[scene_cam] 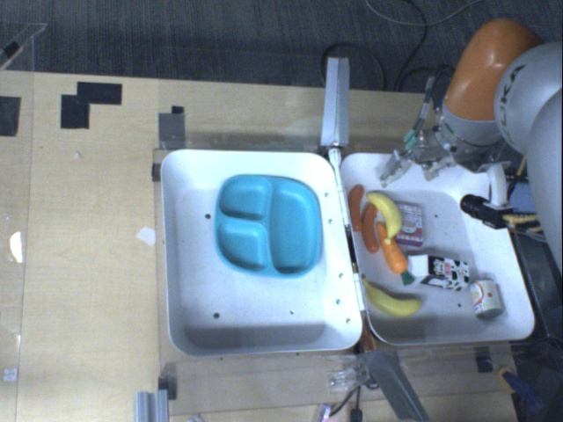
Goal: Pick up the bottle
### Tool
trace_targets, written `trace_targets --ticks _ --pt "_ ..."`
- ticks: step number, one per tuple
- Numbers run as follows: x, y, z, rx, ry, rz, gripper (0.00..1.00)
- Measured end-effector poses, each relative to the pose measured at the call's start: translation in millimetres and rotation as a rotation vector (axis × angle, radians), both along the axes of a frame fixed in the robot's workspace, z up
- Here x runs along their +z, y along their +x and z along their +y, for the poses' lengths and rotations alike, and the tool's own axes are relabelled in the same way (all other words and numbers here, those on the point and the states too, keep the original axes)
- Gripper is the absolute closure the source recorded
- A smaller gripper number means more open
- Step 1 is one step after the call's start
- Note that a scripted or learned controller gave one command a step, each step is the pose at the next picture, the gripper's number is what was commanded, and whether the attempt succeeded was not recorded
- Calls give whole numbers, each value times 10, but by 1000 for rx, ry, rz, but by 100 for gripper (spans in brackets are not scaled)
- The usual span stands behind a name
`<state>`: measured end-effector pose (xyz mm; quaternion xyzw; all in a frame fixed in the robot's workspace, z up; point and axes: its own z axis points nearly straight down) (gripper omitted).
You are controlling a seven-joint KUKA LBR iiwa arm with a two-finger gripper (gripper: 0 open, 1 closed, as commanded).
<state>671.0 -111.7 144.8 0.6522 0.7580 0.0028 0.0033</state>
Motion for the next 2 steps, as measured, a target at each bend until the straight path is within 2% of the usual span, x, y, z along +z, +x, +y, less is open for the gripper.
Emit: trace_targets --ticks 1,2 --pt "134 25 11 5 -1 -8 100" --pt "-568 3 -681 -26 -2 -1 100"
